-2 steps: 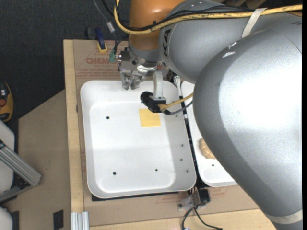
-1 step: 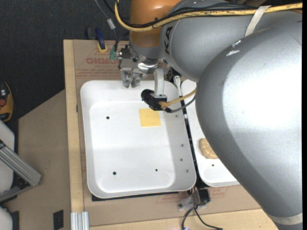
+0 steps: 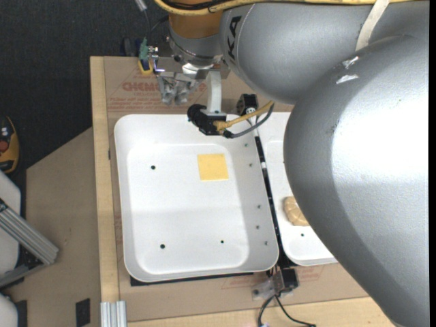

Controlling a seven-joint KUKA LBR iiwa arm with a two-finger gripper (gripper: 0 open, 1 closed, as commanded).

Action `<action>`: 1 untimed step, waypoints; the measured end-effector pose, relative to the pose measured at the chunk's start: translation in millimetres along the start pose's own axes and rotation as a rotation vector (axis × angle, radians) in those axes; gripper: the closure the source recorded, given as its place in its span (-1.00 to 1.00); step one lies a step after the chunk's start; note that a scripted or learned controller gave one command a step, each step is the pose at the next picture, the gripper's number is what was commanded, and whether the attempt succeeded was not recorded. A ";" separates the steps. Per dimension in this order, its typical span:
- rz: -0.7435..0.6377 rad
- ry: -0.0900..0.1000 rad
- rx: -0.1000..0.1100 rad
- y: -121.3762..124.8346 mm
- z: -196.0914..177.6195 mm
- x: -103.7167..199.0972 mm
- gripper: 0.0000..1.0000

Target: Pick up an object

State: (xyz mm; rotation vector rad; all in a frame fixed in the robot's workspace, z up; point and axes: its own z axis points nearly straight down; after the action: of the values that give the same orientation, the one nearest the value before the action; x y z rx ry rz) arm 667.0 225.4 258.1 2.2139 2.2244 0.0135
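A yellow square sponge (image 3: pixel 212 167) lay flat in the left bin (image 3: pixel 136 203). The hand (image 3: pixel 174 94) hovered beyond the bin's far rim, gripping nothing; whether it was open I cannot tell.

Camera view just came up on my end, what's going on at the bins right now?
The grey arm reaches in from the right, and its hand hovers over the brown board beyond the far rim of the left bin, holding nothing. A flat yellow square lies untouched in the left bin, towards its far side. A tan, roundish object sits in the right bin, partly hidden by the arm. No pick has happened yet.
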 end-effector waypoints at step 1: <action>0.007 -0.007 0.019 -43.5 94.5 -25.7 1.00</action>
State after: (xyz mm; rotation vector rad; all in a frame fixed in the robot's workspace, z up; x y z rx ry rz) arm 624.5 200.0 163.1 2.2272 2.2231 -0.0149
